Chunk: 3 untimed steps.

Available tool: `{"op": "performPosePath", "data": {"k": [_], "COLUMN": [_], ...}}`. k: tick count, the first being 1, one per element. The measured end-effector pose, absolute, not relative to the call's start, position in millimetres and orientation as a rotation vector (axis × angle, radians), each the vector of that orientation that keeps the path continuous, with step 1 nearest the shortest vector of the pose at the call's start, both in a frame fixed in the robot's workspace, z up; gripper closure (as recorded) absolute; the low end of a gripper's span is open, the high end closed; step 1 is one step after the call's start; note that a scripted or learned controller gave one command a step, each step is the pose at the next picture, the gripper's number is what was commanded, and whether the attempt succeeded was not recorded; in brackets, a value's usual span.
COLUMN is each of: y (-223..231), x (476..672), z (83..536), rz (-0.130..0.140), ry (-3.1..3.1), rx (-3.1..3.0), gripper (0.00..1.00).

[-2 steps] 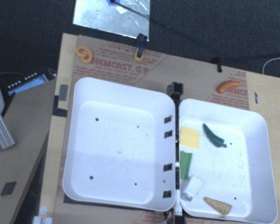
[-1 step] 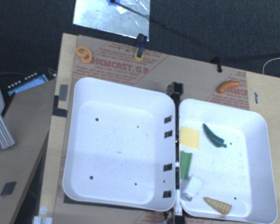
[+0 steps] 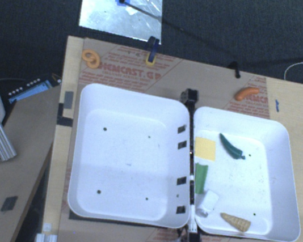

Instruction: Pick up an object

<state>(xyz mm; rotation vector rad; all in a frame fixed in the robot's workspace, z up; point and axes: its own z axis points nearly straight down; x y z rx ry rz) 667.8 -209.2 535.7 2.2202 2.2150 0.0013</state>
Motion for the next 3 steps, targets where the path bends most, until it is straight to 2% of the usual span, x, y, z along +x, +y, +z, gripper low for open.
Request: {"op": "performPosePath", "data": {"k": [3], "y": [-205.7], "x": [668.6], "z": [535.5], "rz": [0.001], "ry": [2.224], "rx": [2.213], "gripper": [1.0]}}
